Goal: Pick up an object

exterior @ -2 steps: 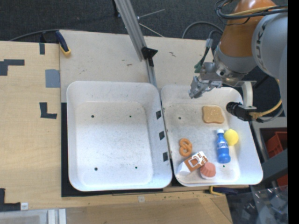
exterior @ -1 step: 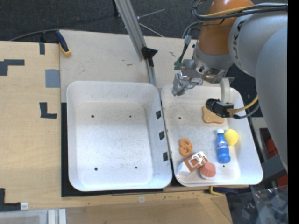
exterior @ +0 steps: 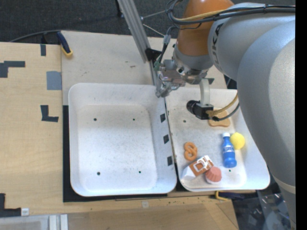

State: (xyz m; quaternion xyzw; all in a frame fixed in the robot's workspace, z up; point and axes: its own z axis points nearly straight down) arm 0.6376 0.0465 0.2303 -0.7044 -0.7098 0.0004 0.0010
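My gripper [exterior: 164,88] hangs over the far end of the divider between the two white bins, well apart from the objects. In the right bin [exterior: 201,128] lie an orange pretzel [exterior: 190,150], a brown-and-white block [exterior: 200,165], a pinkish-red shell-like piece [exterior: 213,175], a blue bottle [exterior: 228,150], a yellow ball-like object [exterior: 237,140] and a tan flat piece [exterior: 219,123]. They sit toward the bin's near right part. Nothing shows between my fingers.
The left bin [exterior: 115,138] sits beside the right one. A slanted metal rail [exterior: 136,30] rises behind the bins. A black cable fitting [exterior: 199,108] hangs off the wrist over the right bin. The grey arm covers the view's right side.
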